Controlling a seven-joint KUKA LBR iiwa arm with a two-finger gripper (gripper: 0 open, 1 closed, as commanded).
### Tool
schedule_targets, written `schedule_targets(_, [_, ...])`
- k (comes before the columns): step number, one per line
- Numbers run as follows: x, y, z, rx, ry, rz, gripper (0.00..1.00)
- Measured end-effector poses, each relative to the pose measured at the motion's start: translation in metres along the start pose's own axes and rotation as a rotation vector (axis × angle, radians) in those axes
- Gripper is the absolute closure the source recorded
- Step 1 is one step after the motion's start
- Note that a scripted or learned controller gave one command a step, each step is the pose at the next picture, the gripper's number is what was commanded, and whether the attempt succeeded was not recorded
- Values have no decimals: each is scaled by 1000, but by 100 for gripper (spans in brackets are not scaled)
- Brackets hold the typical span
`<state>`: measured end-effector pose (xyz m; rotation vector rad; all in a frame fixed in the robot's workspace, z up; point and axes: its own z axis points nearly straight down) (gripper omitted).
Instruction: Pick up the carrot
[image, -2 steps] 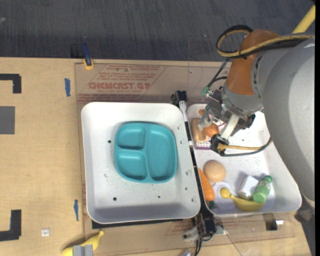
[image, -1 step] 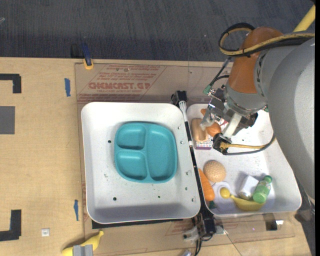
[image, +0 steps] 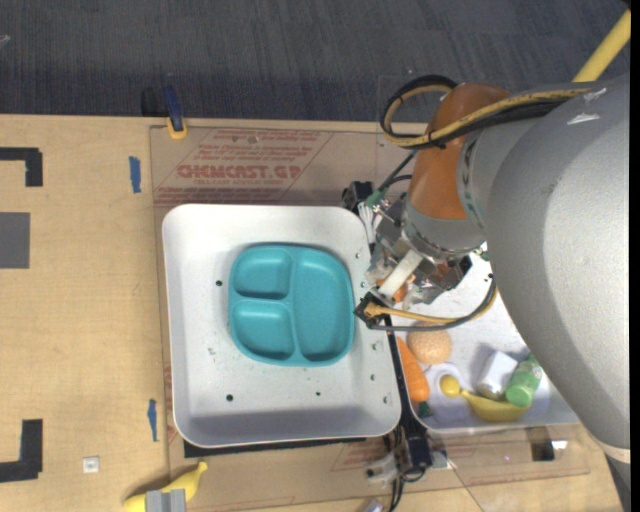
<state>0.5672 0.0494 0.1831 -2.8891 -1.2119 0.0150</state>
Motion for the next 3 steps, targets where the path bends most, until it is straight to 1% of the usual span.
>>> schedule_targets(1, [-65,-41,-21,-4,1,16,100])
schedule_targets(2, [-20,-92,-57,-9,6,46,100])
schedule_targets(3, [-79,-18,-53,-5,-2,-149,100])
